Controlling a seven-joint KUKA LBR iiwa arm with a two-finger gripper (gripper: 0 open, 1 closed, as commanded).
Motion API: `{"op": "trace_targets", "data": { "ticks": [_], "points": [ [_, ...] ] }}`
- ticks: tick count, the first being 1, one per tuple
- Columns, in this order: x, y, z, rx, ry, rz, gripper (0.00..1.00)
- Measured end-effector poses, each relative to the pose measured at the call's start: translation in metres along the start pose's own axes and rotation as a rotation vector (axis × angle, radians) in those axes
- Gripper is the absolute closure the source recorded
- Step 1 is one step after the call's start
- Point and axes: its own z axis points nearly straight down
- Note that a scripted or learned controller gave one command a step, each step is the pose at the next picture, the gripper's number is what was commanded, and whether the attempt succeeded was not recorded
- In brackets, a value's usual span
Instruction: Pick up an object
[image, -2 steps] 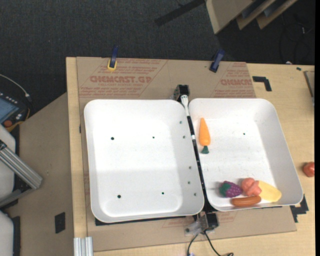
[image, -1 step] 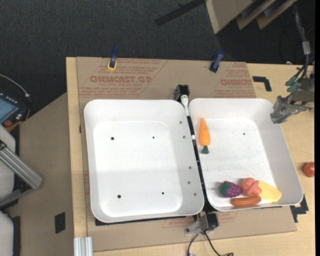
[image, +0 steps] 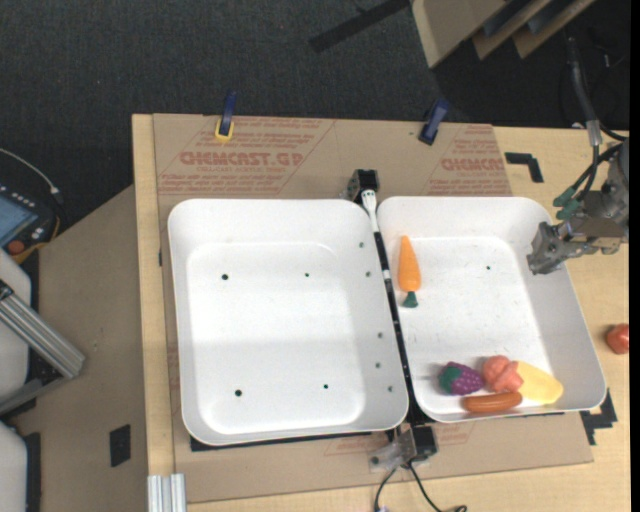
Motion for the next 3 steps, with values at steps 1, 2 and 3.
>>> {"op": "trace_targets", "data": {
  "ticks": [1,2,3],
  "points": [
    [0.022,-0.018,-0.042,-0.011,-0.002,-0.002,1.00],
    [0.069,0.024,-0.172,-0.021,-0.002,-0.005,1.00],
    [0.018,0.054,-0.089,0.000,-0.001,0.004,1.00]
  ]
}}
